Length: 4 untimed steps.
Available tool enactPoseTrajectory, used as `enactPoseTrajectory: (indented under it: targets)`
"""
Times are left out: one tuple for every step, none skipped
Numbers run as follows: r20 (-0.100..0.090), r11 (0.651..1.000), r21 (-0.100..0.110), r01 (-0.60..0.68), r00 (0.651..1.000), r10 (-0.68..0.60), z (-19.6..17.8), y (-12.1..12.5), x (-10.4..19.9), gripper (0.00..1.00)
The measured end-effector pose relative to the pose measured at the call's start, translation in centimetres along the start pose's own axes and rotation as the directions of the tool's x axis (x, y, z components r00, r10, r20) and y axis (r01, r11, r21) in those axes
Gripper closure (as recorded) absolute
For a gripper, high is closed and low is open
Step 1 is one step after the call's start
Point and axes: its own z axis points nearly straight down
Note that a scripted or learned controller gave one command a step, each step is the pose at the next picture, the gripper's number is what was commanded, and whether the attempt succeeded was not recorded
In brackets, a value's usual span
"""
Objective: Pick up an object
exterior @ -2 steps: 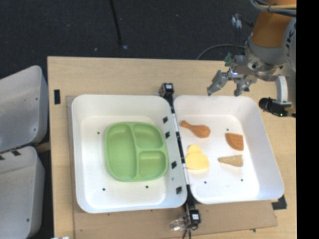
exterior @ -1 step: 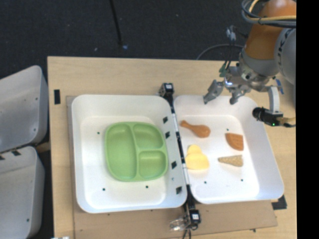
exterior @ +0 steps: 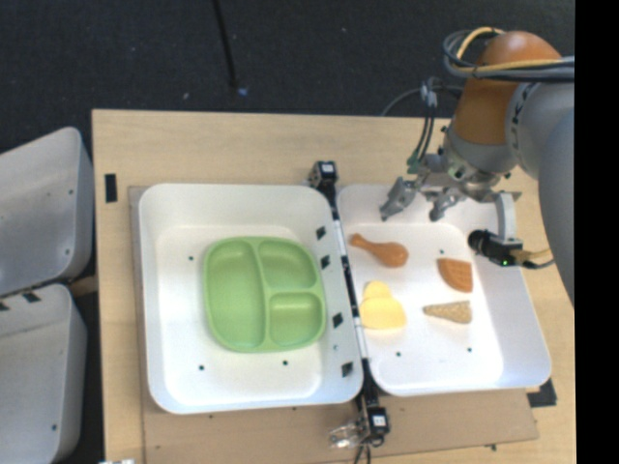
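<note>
In the right bin point(exterior: 484, 361) lie a brown drumstick-shaped piece point(exterior: 380, 250), a yellow piece point(exterior: 381, 309), an orange-brown wedge point(exterior: 456, 275) and a tan triangular slice point(exterior: 450, 311). My gripper point(exterior: 419, 201) hangs over the bin's far edge, behind the drumstick piece. Its fingers point(exterior: 396, 201) are spread apart with nothing between them.
The left bin point(exterior: 169, 375) holds a green divided plate point(exterior: 263, 292). A black clip point(exterior: 322, 173) sits at the far end of the seam between the bins, another fitting point(exterior: 372, 420) at the near end. White chairs point(exterior: 39, 220) stand left of the bench.
</note>
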Motion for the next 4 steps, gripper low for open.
enactPoseTrajectory:
  targets:
    - [0.001,1.000,-0.003,0.002,1.000,-0.002,5.3,-0.5,-1.1,0.00]
    - [0.002,1.000,-0.010,0.000,1.000,0.000,3.8,-0.3,-1.2,1.00]
    - [0.000,1.000,-0.011,-0.002,1.000,0.002,-0.7,-0.6,-1.3,1.00]
    - [0.000,1.000,-0.012,-0.003,1.000,0.003,-6.6,-0.1,-2.2,1.00]
